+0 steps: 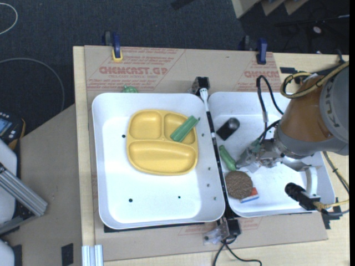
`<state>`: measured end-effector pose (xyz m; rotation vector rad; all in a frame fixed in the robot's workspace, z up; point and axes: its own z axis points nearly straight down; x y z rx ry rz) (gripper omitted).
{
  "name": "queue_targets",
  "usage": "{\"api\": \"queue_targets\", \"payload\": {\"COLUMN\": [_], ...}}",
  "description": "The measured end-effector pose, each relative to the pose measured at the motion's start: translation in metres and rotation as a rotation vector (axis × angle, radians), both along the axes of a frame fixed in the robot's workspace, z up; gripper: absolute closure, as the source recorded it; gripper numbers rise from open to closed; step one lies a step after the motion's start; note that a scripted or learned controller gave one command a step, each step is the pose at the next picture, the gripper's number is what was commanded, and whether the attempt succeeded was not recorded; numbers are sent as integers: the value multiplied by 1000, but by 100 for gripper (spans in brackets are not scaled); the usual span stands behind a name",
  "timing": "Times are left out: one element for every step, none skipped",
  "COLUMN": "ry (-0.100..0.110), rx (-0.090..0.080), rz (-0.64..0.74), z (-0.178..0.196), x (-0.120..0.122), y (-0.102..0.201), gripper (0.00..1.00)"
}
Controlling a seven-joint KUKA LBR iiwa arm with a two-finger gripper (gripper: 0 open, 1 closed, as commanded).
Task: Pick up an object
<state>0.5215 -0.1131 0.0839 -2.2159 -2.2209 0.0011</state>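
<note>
The hand (249, 156) is low in the right bin (275, 195), near its middle, at the end of the grey and orange arm (310, 121) that comes in from the right. I cannot tell if the hand is open or closed, and I see nothing held in it. Just to the left of the hand lies a short green piece (226, 157), close to the bin's left wall. A bit nearer sits a brown round thing (238, 184), with a small red and blue thing (251, 195) touching its right side. Farther away, a small black thing (227, 128) lies by itself. The left bin (155, 201) holds a yellow plate (161, 148) with three parts. A green stick (184, 128) lies tilted across the plate's far right part. Both bins sit side by side on the brown surface (166, 65).
</note>
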Motion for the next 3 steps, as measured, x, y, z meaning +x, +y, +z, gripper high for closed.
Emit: {"api": "queue_targets", "payload": {"ry": [-7,-19,-1], "rx": [-4,-4,2], "rz": [-3,5,6], "z": [12,118,128], "x": [2,63,31], "y": [-3,33,106], "gripper": [100,100,100]}}
